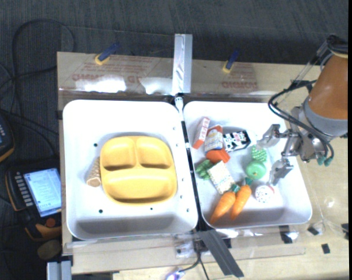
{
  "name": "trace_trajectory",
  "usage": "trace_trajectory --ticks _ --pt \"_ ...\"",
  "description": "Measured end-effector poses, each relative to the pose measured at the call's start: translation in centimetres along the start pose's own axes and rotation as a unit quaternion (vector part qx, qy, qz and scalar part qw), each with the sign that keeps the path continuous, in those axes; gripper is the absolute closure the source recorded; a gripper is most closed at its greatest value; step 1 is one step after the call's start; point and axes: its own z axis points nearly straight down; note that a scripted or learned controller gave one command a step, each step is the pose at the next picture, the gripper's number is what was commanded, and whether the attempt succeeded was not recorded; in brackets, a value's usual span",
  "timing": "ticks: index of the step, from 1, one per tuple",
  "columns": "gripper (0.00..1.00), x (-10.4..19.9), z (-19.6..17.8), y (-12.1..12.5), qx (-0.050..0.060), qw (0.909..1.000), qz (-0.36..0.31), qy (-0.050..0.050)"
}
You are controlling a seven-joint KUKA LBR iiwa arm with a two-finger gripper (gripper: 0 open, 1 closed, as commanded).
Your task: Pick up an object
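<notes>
1. Carrots (pixel 232 201) lying together near the right bin's (pixel 298 206) front edge, beside a green toy (pixel 256 169).
2. Hanging over that bin's right side, gripper (pixel 277 151) spreading its fingers apart, gripping nothing.

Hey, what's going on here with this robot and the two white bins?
The arm reaches in from the right, its gripper hanging open over the right bin, near a green toy. Nothing sits between the jaws. Two carrots and other small items lie there; the left bin holds a yellow tray.
</notes>
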Motion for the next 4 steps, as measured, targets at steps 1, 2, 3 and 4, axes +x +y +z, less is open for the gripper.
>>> trace_trajectory --ticks 1,2,3,4 --pt "0.00 3.9 13.1 0.0 0.000 0.9999 -0.011 0.000" --pt "0.00 -2.1 13.4 6.1 0.001 0.9995 -0.032 -0.007" --pt "0.00 1.1 13.4 5.6 0.002 0.9989 -0.047 -0.008" --pt "0.00 0.9 13.4 6.7 0.002 0.9991 -0.041 -0.007"
